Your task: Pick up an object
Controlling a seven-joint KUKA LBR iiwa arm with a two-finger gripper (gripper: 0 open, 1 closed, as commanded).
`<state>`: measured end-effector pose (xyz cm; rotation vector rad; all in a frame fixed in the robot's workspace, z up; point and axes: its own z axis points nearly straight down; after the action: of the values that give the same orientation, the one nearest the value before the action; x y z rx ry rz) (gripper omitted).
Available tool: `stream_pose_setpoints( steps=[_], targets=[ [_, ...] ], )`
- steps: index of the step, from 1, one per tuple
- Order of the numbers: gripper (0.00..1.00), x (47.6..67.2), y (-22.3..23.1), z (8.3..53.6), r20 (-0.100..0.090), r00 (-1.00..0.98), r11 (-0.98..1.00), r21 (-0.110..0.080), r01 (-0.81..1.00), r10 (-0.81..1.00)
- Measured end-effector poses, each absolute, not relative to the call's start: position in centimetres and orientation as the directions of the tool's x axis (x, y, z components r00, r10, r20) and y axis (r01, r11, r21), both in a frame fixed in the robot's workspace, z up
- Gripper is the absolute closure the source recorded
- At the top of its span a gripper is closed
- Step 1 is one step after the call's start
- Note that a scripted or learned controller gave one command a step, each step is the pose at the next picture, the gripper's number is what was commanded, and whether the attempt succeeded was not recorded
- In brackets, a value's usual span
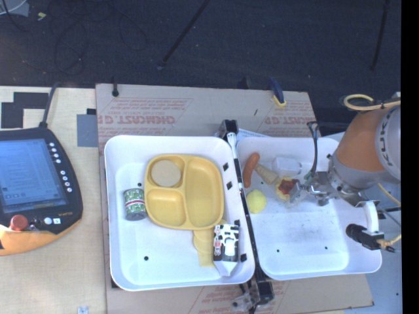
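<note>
My gripper (300, 192) reaches in from the right and hangs low over the back of the right bin (314, 254). Its tip is right beside a small red and yellow object (285, 188), touching or nearly so; I cannot tell which. Just left of that lie a tan cone-shaped piece (265, 173), a red-orange sausage (251, 168) and a yellow ball (256, 201). A clear plastic cup (287, 165) rests behind the gripper.
The left bin (124, 254) holds a yellow divided tray (196, 195), a small green can (134, 203) and a black-and-white carton (226, 243). A tablet pendant (33, 182) lies on the bench at far left. The arm's orange band (360, 146) looms over the right bin's far corner.
</note>
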<state>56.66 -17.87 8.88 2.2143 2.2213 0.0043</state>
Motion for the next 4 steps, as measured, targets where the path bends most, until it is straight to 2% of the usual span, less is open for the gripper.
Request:
stream_pose_setpoints(
  steps=[1, 3, 4],
  targets=[
    [0.0, 48.0, -20.2, 9.0, 0.001, 0.004, -0.004, 0.002, 1.0, 1.0],
    [0.0, 48.1, -20.2, 9.0, 0.001, 0.003, -0.003, -0.001, 1.0, 1.0],
    [0.0, 47.6, -21.3, 11.6, 0.0, -0.001, 0.001, 0.0, 1.0, 1.0]
  ],
)
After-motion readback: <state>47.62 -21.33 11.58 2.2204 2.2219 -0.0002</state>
